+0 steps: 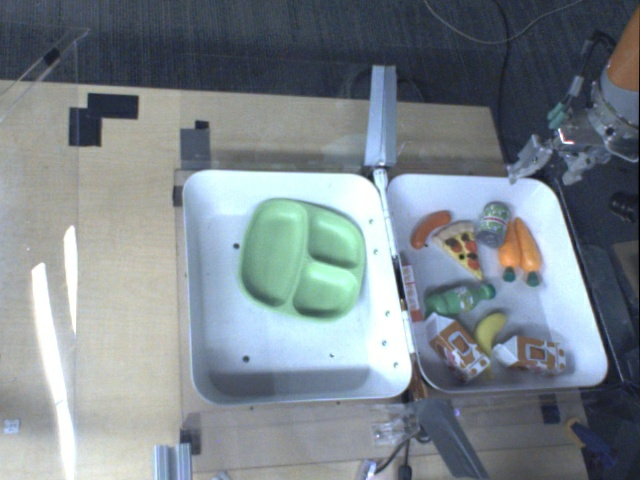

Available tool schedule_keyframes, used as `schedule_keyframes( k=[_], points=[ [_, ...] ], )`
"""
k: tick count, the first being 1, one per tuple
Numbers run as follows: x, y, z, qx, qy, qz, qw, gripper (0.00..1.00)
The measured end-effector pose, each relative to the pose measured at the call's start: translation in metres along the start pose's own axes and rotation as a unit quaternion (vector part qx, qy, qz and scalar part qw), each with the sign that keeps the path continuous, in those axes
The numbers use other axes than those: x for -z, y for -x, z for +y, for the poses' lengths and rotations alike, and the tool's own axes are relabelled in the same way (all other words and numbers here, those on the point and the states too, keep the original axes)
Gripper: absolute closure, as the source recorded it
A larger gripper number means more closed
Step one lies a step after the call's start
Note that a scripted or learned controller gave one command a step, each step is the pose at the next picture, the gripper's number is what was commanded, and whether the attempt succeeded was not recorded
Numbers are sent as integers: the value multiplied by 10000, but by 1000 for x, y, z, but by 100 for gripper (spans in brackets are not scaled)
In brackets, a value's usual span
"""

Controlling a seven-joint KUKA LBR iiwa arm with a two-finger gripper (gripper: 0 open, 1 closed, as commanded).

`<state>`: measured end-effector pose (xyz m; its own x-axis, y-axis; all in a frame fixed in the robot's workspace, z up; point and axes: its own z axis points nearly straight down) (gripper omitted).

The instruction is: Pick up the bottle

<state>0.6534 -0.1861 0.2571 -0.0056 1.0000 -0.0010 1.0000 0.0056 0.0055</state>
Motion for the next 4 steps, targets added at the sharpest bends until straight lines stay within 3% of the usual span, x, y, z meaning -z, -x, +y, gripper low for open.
schedule_keyframes(
  k=[1,2,3,4],
  points=[
    [-119,-55,-7,-281,0,5,9996,0],
    [-165,-100,-98,291,13,6,9996,0],
    [-166,-68,-145,663,51,-9,9978,0],
    [-155,-69,-142,676,84,-3,9977,100]
  ],
)
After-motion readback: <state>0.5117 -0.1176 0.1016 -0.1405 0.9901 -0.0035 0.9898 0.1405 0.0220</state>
